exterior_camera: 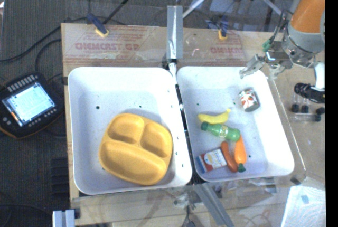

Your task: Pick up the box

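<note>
Camera view looks down on the bench, and nearest in the right bin [282, 160] lies the box [212, 160], a small red-and-white carton at about seven o'clock in that bin, touching a carrot [240, 152] and a second orange piece beside it. Just beyond sit a green bottle [221, 130] and a banana [215, 116], then a small can [249, 100] near one o'clock. In the left bin [84, 115] rests a yellow divided tray [137, 148]. Farthest, the pincer [255, 66] hangs over the right bin's far rim at one o'clock, fingers spread wide and holding nothing. The pick looks barely begun: approach, descent, grasp and lift all remain.
</note>
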Controlling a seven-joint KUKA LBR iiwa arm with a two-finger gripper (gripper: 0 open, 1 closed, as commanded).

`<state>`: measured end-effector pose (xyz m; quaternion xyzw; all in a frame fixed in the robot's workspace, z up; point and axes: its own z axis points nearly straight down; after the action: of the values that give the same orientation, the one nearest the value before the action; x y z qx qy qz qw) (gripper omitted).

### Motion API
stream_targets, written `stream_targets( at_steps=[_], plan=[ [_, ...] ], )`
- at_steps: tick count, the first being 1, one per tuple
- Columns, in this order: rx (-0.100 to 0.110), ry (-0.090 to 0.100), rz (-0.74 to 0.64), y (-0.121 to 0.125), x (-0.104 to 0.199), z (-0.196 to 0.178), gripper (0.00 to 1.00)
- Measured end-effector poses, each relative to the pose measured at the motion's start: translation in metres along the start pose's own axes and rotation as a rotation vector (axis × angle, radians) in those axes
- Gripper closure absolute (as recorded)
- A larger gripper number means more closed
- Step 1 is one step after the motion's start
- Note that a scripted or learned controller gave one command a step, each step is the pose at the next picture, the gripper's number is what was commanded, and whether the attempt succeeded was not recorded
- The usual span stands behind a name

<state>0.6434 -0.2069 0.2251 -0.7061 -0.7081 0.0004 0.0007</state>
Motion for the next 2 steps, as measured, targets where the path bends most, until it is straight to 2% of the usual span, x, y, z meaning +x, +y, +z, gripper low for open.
stream_targets(
  at_steps=[1, 2],
  plan=[
    [0.002, 0.0, 0.016, -0.045, 0.053, 0.085, 0.0],
    [-0.001, -0.004, -0.115, -0.016, 0.002, 0.071, 0.0]
  ],
)
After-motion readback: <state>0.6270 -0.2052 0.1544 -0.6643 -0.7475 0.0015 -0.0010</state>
